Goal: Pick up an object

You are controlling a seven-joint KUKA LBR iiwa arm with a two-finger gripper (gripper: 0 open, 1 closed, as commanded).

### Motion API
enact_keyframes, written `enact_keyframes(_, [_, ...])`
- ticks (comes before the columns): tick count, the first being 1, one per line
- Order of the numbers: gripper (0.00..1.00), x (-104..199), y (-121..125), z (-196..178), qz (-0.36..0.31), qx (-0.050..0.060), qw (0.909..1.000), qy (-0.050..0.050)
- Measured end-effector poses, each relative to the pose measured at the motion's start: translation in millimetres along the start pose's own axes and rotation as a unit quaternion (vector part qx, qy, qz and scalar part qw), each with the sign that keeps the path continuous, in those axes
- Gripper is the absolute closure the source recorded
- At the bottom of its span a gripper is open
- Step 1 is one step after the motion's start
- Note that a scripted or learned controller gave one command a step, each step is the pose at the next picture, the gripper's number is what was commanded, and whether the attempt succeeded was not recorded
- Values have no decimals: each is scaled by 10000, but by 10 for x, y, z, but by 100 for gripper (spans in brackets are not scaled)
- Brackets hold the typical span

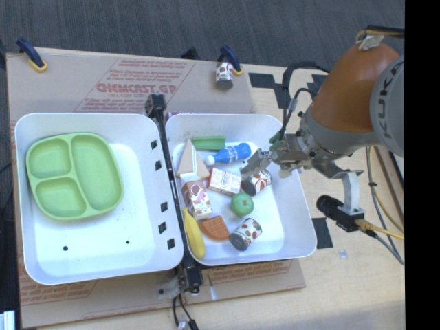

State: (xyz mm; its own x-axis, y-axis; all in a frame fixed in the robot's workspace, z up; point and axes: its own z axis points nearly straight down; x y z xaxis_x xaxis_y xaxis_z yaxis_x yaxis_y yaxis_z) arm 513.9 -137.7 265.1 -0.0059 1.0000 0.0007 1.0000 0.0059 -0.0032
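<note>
Low in the frame's right bin (pixel 297 234), a can (pixel 245 233) and green apple (pixel 242 203) crowd the red-and-white can (pixel 260 179) beneath the jaws (pixel 265 162), whose state I cannot tell, so they could easily nudge neighbours and slip off.

The arm (pixel 357 95) comes in from the right edge of the frame, its bulky grey body filling the upper right. A broad orange band (pixel 354 91) wraps the segment above the wrist, seen nearly end-on as a rounded dome. Below it the grey wrist (pixel 323 143) narrows and slants toward the lower left, to about mid-height, right of centre. Dark cables loop from the wrist up along the arm's left side. The gripper (pixel 263 165) hangs at the wrist's end, pointing down and to the left, just right of the frame's centre. Its tips are too blurred and dark to read.
</note>
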Motion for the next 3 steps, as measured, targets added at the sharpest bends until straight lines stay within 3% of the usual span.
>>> enact_keyframes(1, [0,-406,418,1092,-4,12,10000,-3])
enact_keyframes(2, [100,-405,425,984,-26,11,10000,-10])
enact_keyframes(3, [100,-3,-373,197,1,-3,10000,4])
